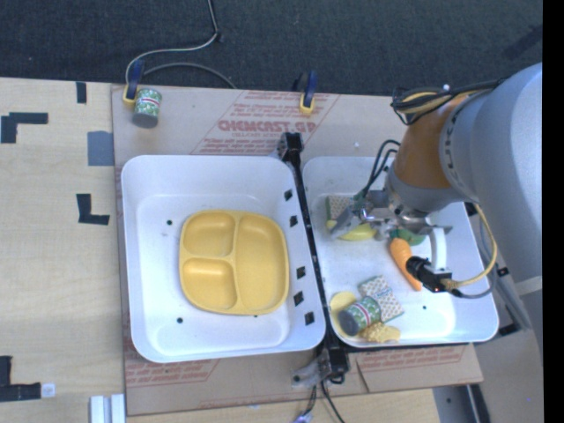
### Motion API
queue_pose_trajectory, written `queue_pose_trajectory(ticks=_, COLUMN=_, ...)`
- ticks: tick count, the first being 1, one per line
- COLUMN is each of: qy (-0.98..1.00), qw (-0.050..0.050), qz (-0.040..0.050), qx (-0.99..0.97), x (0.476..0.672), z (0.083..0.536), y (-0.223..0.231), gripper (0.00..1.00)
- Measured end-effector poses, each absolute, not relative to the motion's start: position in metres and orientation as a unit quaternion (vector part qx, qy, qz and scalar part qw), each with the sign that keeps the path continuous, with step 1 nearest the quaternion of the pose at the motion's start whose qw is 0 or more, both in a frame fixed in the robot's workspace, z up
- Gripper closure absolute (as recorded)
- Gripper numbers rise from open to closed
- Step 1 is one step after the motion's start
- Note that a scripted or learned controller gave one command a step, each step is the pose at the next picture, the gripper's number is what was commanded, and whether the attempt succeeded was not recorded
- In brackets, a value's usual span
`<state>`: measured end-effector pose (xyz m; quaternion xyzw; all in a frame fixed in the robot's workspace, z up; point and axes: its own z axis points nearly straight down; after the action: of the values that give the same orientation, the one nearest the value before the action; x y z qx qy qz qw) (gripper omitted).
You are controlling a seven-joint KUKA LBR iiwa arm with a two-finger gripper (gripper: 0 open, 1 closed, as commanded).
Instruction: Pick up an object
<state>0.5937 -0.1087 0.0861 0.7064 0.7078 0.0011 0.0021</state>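
Note:
My gripper [372, 219] is low in the right bin [471, 320], near its upper left part. Directly under and beside it lies a yellow banana-shaped toy [355, 233], with a patterned packet [338, 207] just to its upper left. An orange carrot [404, 259] lies to the gripper's lower right, and a green piece [412, 235] sits partly hidden under the wrist. Whether anything is held cannot be made out.
Near the right bin's front lie a small green can [361, 313], a second patterned packet [381, 293] and a yellow lump [381, 331]. The left bin [150, 192] holds a yellow divided plate [233, 261]. Another can [147, 106] stands on the bench behind.

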Motion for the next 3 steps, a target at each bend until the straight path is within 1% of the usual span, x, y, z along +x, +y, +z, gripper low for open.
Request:
queue_pose_trajectory(ticks=1, qy=0.707, qw=0.002, qz=0.0007, qx=0.707, x=0.56, z=0.086, y=-0.099, gripper=0.0)
queue_pose_trajectory(ticks=2, qy=0.707, qw=0.002, qz=0.0007, qx=0.707, x=0.485, z=0.086, y=-0.095, gripper=0.0)
queue_pose_trajectory(ticks=3, qy=0.707, qw=0.002, qz=0.0009, qx=0.707, x=0.538, z=0.086, y=-0.101, gripper=0.0)
